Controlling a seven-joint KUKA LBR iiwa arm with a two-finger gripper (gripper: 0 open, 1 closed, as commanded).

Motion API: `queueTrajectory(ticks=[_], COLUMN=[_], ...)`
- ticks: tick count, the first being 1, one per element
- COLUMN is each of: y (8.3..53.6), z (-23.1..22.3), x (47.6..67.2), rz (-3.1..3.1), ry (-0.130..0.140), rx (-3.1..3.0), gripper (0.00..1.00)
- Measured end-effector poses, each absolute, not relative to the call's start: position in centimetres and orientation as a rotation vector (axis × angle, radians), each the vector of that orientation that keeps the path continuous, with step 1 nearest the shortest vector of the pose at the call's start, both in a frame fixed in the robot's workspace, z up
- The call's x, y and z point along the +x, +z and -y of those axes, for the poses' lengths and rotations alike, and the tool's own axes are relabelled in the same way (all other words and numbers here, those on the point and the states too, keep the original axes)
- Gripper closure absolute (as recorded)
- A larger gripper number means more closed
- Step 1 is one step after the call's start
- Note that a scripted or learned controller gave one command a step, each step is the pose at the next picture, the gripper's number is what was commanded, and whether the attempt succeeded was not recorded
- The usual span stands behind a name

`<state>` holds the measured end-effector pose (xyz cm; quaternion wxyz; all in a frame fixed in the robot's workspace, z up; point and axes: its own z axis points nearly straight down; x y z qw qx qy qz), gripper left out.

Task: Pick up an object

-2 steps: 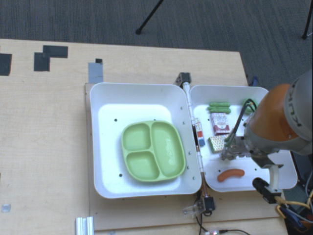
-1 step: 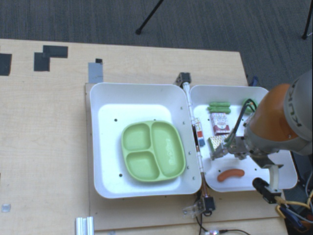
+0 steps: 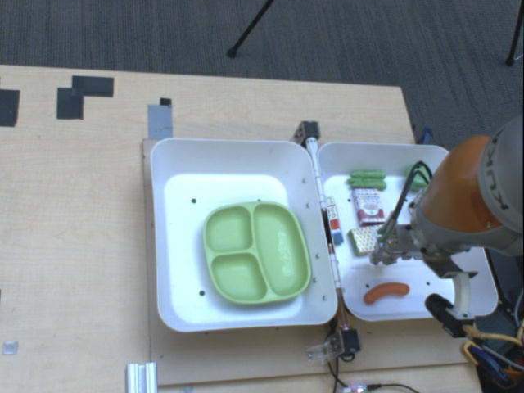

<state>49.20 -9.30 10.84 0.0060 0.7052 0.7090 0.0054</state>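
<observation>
The right bin (image 3: 467, 301) holds a green pea pod (image 3: 366, 178) at the back, a red packet (image 3: 370, 205) just in front of it, a pale yellow-green waffle piece (image 3: 362, 239) and an orange sausage (image 3: 386, 292) near the front. My gripper (image 3: 383, 254) hangs low over the middle of this bin, its tip just right of the waffle piece and behind the sausage. Nothing shows held in it. The arm's orange band (image 3: 463, 195) covers the bin's right part.
The left bin (image 3: 176, 219) carries a light green divided plate (image 3: 256, 252). A small red and blue item (image 3: 331, 222) lies along the rim between the bins. Bare wooden bench (image 3: 74, 236) lies to the left.
</observation>
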Motion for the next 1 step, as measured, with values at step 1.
queueTrajectory(ticks=[1], y=[10.83], z=[9.29], x=[49.19], rz=[-2.218], ry=[0.017], rx=[2.208], gripper=[0.0])
